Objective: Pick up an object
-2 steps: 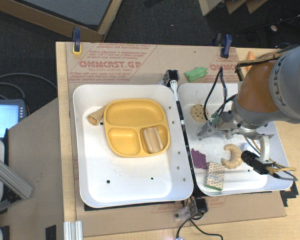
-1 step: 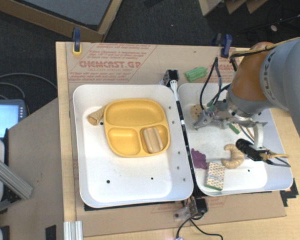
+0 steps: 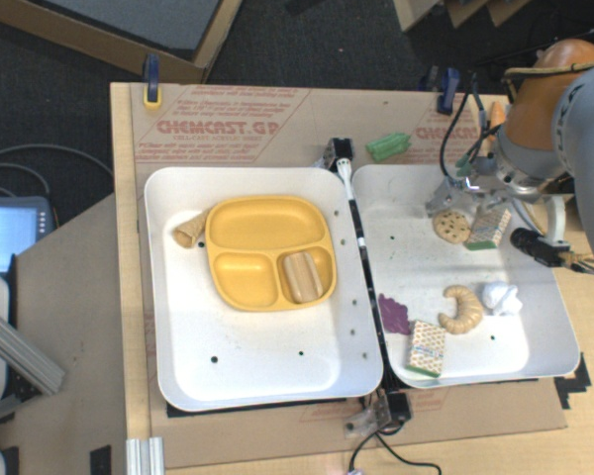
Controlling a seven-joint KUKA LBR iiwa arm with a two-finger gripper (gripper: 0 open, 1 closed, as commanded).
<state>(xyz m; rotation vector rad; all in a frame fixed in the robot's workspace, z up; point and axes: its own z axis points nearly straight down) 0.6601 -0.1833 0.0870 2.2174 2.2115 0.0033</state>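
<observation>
A round cookie (image 3: 452, 227) is lying near the top of the right bin (image 3: 396, 206). The gripper (image 3: 462, 204) is hanging just above it, by its top edge. A croissant (image 3: 462, 308) and a small patterned packet (image 3: 428, 348) are sitting lower in that bin. In the left bin (image 3: 168, 295), a yellow tray (image 3: 267, 250) is holding a bread roll (image 3: 300, 275).

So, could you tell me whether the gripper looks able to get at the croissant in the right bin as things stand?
Probably yes. The croissant lies uncovered in the right bin, with only a white crumpled piece beside it, and the gripper sits over the same bin near the cookie.
</observation>
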